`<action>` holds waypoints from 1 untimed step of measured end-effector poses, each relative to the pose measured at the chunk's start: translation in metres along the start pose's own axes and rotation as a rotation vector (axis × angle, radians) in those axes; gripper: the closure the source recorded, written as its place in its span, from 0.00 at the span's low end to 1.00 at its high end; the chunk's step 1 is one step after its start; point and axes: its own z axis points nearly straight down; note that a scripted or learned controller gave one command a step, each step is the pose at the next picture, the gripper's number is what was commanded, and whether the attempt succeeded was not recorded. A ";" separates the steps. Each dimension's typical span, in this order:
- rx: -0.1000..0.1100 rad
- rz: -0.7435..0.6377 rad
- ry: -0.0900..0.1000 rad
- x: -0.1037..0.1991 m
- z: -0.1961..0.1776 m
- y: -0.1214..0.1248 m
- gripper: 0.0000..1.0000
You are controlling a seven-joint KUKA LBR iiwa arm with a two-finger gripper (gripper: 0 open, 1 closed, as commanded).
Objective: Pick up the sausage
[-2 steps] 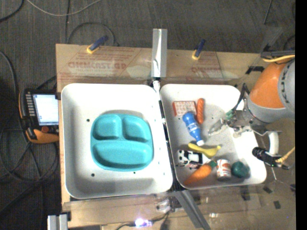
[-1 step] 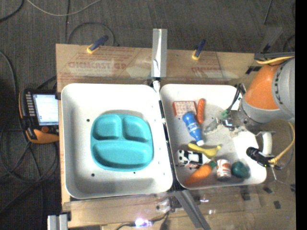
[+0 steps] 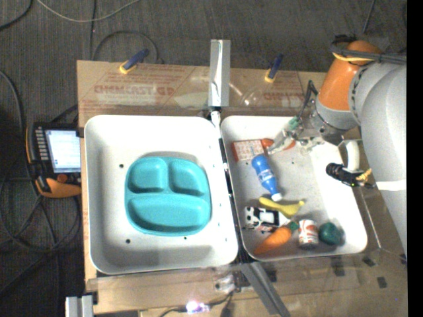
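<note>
Tool [image 3: 289, 139] low in right bin [image 3: 357, 203], near sausage [image 3: 267, 142]; grip state cannot tell. Pickup not yet confirmed.

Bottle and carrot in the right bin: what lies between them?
The banana lies between the bottle and the carrot, as the camera view shows.

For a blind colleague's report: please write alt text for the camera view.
The gripper hovers over the upper part of the right bin, which holds a blue bottle, banana, carrot and other small items. The left bin holds a teal divided tray.
</note>
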 end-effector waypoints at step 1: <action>-0.008 0.031 -0.004 0.025 0.000 -0.028 0.00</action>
